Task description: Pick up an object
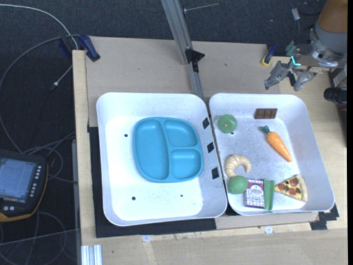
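Pizza slice [292,188]: triangular, yellow crust, red toppings, front bin corner.

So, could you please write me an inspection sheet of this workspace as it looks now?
Surface: wooden bench bearing a left bin and a right bin, side by side.
Job's things: right bin holds chocolate bar, carrot, croissant, pizza slice, two green round fruits, small red box.
Clutter: blue divided plate in left bin.
Grippers: claw above the bench, beyond the right bin's far edge, holding nothing.
Cables: white cable on the floor, left.
Surroundings: handheld pendant at left; metal pole.
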`<state>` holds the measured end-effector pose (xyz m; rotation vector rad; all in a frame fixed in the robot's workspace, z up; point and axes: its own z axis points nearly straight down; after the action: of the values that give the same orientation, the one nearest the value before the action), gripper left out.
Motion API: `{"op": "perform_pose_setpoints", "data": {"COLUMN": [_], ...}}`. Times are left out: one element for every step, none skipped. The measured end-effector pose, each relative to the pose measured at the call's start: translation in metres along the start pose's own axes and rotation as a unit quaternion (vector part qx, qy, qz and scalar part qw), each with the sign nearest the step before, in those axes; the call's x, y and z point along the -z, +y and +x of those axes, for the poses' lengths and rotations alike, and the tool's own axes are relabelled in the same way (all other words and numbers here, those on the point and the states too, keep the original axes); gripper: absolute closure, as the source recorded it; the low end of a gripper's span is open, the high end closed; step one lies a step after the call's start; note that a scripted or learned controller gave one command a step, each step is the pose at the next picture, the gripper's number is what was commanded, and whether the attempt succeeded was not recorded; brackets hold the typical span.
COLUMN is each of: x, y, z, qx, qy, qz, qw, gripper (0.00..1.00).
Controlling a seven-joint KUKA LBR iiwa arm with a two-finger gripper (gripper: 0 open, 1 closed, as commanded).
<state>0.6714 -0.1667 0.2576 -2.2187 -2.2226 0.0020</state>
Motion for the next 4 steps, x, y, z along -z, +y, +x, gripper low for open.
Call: {"op": "perform_pose_setpoints", "data": {"x": [-0.063, -0.117, -0.168, -0.152], "y": [0.0, -0.011, -0.012, -0.009], "z": [0.004, 0.002, 0.003, 0.003], "qx": [0.0, -0.001, -0.001, 0.0], "qy": [0.001, 0.001, 0.001, 0.0], "qz": [0.003, 0.003, 0.003, -0.002], "qw": [1.0, 1.0, 1.0, 1.0], "gripper": [0.0, 0.0, 0.0, 1.0]}}
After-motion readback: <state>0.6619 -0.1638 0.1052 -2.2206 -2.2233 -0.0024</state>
